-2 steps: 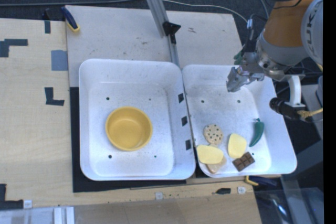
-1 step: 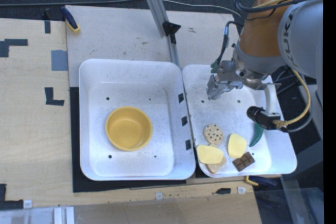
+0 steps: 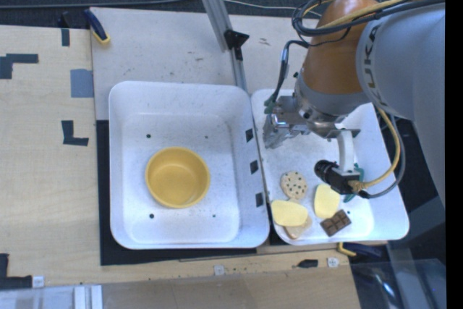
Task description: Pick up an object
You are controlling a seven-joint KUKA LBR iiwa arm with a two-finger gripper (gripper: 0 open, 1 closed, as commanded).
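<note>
Camera view: the gripper (image 3: pixel 277 132) is hung over the right bin (image 3: pixel 387 217), close to its left rim, nothing pinched; whether it's spread or pressed together can't be told. Small food pieces are bunched at the near edge: a spotted cookie (image 3: pixel 294 185), yellow pieces (image 3: pixel 289 213) and a brown block (image 3: pixel 335 223). A yellow bowl (image 3: pixel 178 177) is parked in the left bin (image 3: pixel 130 101), open floor all round it.

A yellow bowl (image 3: pixel 178 176) sits upright, open side up, in the left bin, left of the frame's centre. Low in the right bin lie small flat pieces close together: a speckled tan cookie (image 3: pixel 294 185), two pale yellow pieces (image 3: pixel 289 213) (image 3: pixel 326 201), and a dark brown square (image 3: pixel 336 223).
</note>
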